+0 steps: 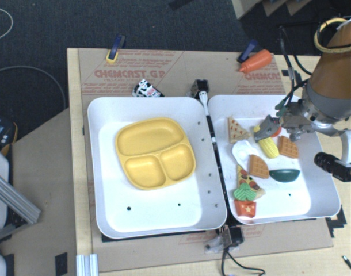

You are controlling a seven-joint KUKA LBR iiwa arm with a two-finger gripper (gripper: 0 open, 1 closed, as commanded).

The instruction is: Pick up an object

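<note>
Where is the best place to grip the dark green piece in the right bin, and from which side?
Probably grip the dark green piece across its narrow width at the middle, coming straight down. It lies flat and elongated left to right, with bare bin floor below it; the waffle crowds its left end.

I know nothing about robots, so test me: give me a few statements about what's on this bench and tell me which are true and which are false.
1. The yellow divided plate lies in the left bin. True.
2. The toy foods are spread evenly over both bins. False: they are gathered in the right bin, among them a corn cob and a strawberry.
3. The gripper is over the right bin, close to the corn cob. True.
4. The orange carrot lies inside the right bin. False: it lies outside, on the bench beyond the bin's far edge.
5. The yellow plate has three compartments. True.
6. The plate is piled with toy food. False: no toy food lies on it.
</note>
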